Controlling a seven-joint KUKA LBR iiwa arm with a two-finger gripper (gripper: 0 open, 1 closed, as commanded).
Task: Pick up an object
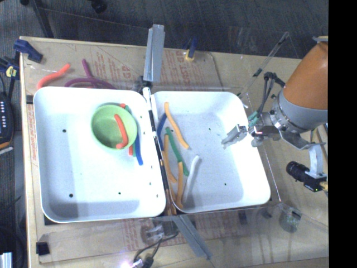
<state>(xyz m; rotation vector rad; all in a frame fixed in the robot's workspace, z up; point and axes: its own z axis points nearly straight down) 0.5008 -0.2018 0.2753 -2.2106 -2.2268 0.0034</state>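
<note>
The jaws [234, 134] hover over the right bin [245, 191], gripping nothing. Whether they are spread or clenched, I cannot tell

You saw two matt white plastic bins [100, 202], a smooth green plastic bowl [106, 128], rubbery coloured strips [176, 126], a pale wood-look tabletop [223, 71] under clear film, and the bare metal pincer [230, 139].

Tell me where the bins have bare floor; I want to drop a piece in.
Left bin: bare below and left of the green bowl. Right bin: bare from the white strip to its right wall, under the end effector. Crowded along the shared wall.
</note>
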